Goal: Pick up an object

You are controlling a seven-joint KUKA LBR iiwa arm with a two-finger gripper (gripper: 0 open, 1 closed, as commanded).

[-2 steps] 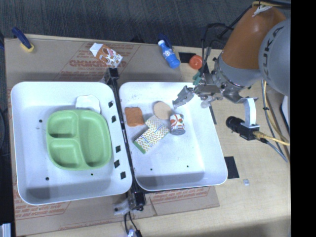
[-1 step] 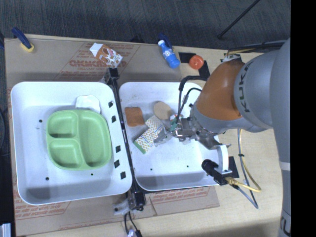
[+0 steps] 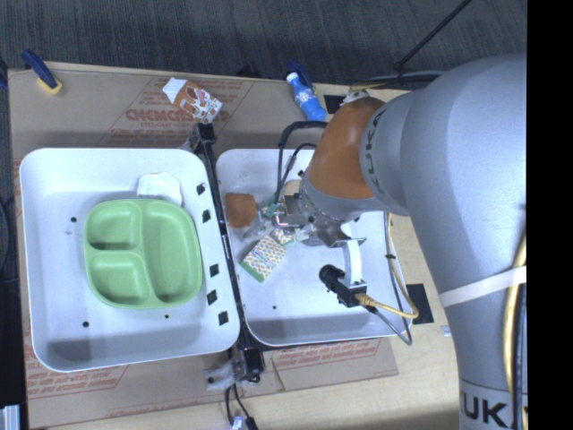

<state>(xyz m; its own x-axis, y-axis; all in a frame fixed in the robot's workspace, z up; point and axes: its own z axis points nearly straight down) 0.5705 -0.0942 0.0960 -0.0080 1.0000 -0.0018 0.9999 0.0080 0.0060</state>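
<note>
We see the hand (image 3: pixel 285 215) low beside the round brown object (image 3: pixel 239 209); nothing apparently lifted yet, its grip state unclear.

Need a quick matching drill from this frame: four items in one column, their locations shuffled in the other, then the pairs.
Items:
1. green divided plate
2. brown round object
3. patterned packet
4. blue clamp

Places:
A. on the bench's back edge, behind the right bin
B. right bin, near its left wall, towards the back
C. middle of the left bin
D. right bin, lying in front of the brown object

Pairs: 1-C, 2-B, 3-D, 4-A
</note>
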